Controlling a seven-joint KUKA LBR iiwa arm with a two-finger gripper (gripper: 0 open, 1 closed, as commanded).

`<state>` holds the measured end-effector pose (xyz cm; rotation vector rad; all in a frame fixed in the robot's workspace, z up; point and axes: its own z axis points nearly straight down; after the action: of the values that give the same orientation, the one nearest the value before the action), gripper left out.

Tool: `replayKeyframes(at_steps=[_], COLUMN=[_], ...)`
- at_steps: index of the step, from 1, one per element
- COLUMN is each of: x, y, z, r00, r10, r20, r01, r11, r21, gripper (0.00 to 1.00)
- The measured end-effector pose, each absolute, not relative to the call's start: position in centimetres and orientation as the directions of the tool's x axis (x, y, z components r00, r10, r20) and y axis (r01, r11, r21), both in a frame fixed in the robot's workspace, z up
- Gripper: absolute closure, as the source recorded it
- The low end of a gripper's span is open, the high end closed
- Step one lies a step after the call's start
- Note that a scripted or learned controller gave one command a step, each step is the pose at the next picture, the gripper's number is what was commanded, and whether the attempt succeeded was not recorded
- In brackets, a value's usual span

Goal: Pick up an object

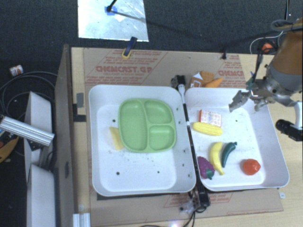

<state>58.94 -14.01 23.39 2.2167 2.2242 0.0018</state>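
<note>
Two white bins sit side by side on the table. The left bin holds one green divided plate with three compartments, and one pale yellow wedge-like piece lying just beside the plate's left edge.

The right bin holds six toy foods, one of each. A small red-and-white box lies near the middle, with a corn cob just below it; the cob's long axis runs nearly left to right, tilted slightly down toward the right. Lower down, a banana lies with its long axis running mostly up and down the view, curving, and a dark green pepper or cucumber sits touching or just beside its right flank, pointing up and to the right. A purple eggplant-like piece rests near the bin's lower left corner, just left of the banana. A red tomato sits apart toward the lower right.

Beyond the bins' far edge, something orange lies on the cardboard.

The gripper hangs over the upper part of the right bin, above and right of the box, with nothing visible in its grasp; I cannot tell how wide it stands.
</note>
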Motion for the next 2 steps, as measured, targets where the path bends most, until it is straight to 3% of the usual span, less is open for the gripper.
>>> replayKeyframes(at_steps=[1,2], x=[57.5,51.8], y=[-14.0,-12.4], z=[10.2,8.3], r00=[-0.004,-0.001], r10=[1.000,1.000], r20=[-0.003,0.002], r01=[1.000,1.000], r11=[0.004,0.001], r21=[0.013,-0.003], gripper=[0.00,0.00])
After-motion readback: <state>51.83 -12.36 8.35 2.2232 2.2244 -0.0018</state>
